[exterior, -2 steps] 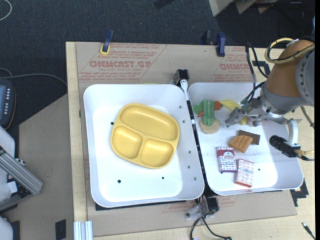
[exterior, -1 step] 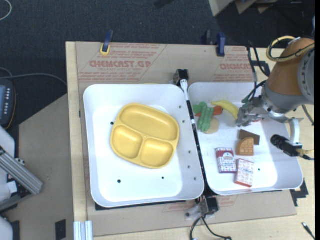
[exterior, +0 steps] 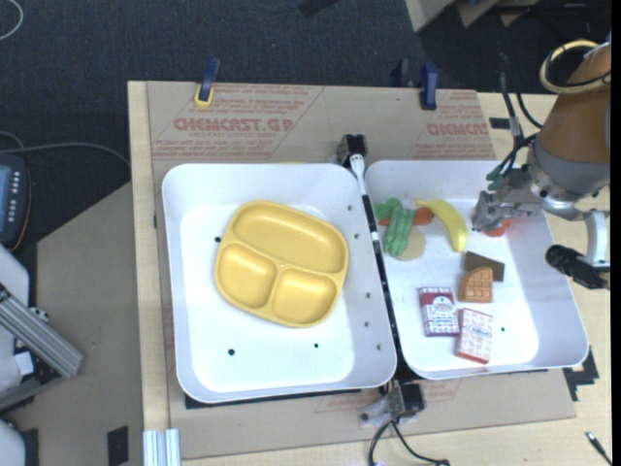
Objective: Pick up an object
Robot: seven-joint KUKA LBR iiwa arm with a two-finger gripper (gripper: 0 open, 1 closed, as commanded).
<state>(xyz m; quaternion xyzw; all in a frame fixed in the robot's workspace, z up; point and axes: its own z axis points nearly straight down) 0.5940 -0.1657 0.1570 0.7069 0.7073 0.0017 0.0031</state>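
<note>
gripper point(exterior: 495, 216) over red object point(exterior: 494, 228), banana point(exterior: 449, 221) beside

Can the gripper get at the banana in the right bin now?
Probably yes. The banana lies uncovered just beside the gripper, touched only by the green item at its far end.

Two white bins are sitting side by side: a left bin point(exterior: 184, 289) and a right bin point(exterior: 553, 318). One yellow tray point(exterior: 281, 262) is lying in the left bin. In the right bin are lying one banana point(exterior: 448, 221), one green vegetable point(exterior: 399, 229), one waffle point(exterior: 476, 284), and two small red packets point(exterior: 439, 311) point(exterior: 475, 334).
</note>
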